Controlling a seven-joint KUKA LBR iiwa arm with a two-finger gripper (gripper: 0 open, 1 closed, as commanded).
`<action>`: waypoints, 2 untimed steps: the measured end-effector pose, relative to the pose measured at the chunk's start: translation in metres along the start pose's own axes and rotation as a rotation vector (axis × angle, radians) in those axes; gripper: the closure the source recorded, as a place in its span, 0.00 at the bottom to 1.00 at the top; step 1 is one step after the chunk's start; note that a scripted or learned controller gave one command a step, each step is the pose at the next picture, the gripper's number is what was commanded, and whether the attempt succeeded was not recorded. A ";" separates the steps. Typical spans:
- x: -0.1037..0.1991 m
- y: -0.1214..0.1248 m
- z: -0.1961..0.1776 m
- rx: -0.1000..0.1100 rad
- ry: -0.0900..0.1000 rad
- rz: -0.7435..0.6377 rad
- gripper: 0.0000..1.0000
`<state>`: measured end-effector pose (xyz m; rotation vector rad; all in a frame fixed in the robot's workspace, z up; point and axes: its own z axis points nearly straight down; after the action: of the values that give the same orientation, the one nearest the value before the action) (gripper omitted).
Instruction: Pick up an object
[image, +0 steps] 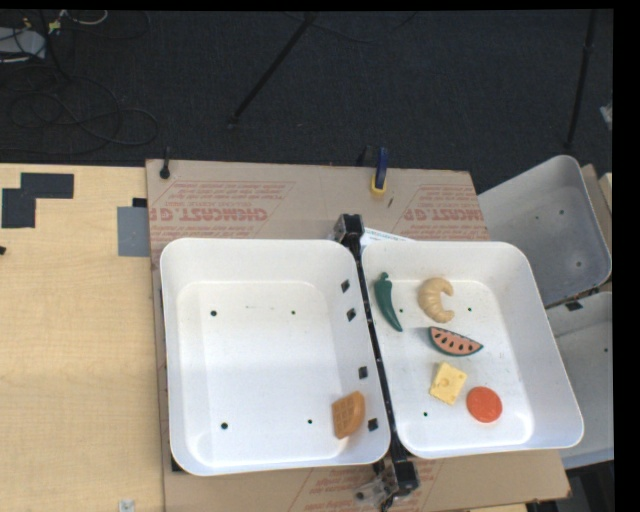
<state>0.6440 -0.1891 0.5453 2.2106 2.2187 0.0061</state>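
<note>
Toast (348, 414) left bin (250, 370) | cardboard (300, 192) print "CHEMCAST" upside down | gripper state: cannot tell

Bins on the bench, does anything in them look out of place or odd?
One thing stands apart: a tan bread-like piece lies alone in the left bin, against its right wall. The chili, croissant, watermelon slice, cheese and orange disc lie together in the right bin. Nothing looks spilled or damaged.
</note>
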 end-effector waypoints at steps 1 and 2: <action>0.056 -0.118 0.004 0.013 0.007 0.000 1.00; -0.028 -0.099 0.034 0.015 0.003 0.009 1.00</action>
<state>0.5457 -0.2172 0.5105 2.2293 2.2182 -0.0066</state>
